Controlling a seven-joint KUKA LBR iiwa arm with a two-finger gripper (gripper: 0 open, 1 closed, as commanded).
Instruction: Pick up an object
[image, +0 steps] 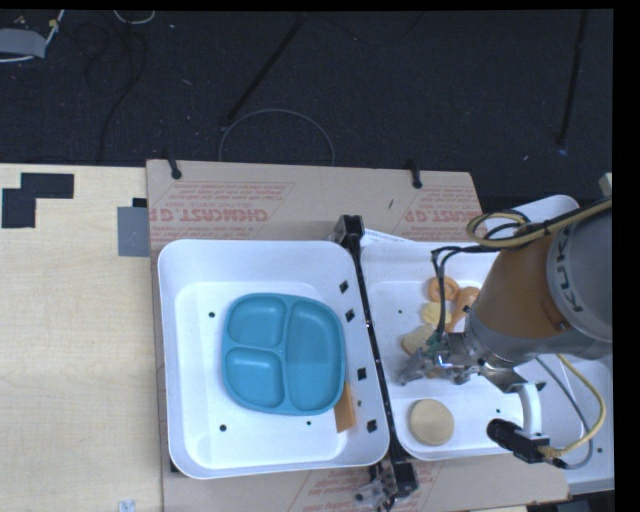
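My gripper (418, 368) hangs low in the right bin (400, 440), near its left wall, with the orange-banded arm reaching in from the right. Just below it lies a round tan cookie-like disc (431, 421), apart from the gripper. Above it sit small food pieces: an orange pretzel-like piece (441, 291) and a pale yellowish piece (413, 340) beside the arm. Nothing shows between the fingers, and the arm hides part of the right bin.
The left bin (185, 300) holds a blue three-compartment plate (283, 352), with a thin brown strip (347, 408) at the plate's lower right. A black divider (362, 330) runs between the bins. Cables loop near the arm at the right.
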